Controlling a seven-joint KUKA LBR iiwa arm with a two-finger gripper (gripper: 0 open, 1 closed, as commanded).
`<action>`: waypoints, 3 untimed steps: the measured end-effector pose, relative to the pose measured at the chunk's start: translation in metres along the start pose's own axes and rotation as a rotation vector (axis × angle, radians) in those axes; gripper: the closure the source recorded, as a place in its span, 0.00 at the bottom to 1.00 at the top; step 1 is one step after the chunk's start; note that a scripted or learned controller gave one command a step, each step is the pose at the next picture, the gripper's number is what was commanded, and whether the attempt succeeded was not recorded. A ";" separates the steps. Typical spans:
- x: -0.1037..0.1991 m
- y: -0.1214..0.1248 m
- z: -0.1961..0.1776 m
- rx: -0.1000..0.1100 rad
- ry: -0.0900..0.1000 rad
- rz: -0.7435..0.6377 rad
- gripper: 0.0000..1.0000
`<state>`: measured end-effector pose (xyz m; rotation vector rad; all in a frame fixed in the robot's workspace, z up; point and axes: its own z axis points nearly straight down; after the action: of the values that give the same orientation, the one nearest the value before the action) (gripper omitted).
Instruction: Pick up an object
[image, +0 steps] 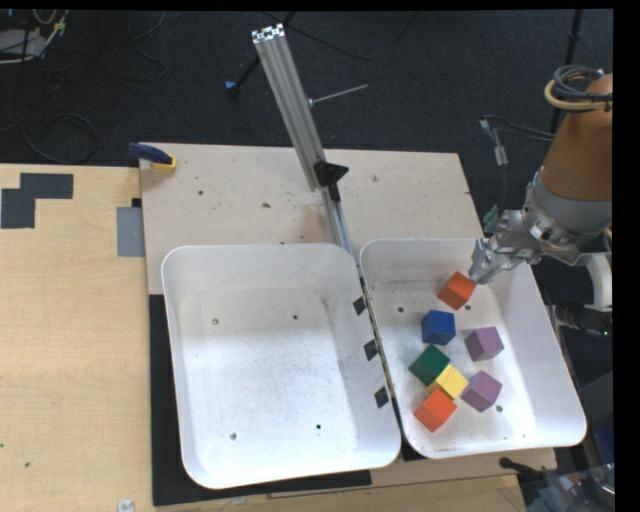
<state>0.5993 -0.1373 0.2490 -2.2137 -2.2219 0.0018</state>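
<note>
The right bin (560, 400) holds several coloured blocks. An orange block (457, 290) lies nearest the back, with a blue block (438, 326) just in front of it. Further forward sit a green block (430, 362), a yellow block (452, 381) and a red-orange block (435, 409). Two purple blocks (484, 342) (482, 389) lie to the right. My gripper (484, 268) hangs over the back of the right bin, its tip just above and right of the orange block. Nothing shows between its fingers.
The left bin (200, 300) sits beside the right one, with black clips along the shared wall (368, 330). A slanted aluminium post (295, 110) rises behind the bins. A blue-and-yellow clamp (152, 155) lies at the board's back left corner.
</note>
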 end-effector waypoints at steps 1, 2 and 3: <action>0.051 -0.026 0.009 0.001 0.000 0.000 1.00; 0.092 -0.042 0.007 0.000 -0.001 0.000 1.00; 0.143 -0.064 0.003 0.001 0.000 -0.001 1.00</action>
<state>0.5349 0.0054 0.2467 -2.2128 -2.2223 0.0028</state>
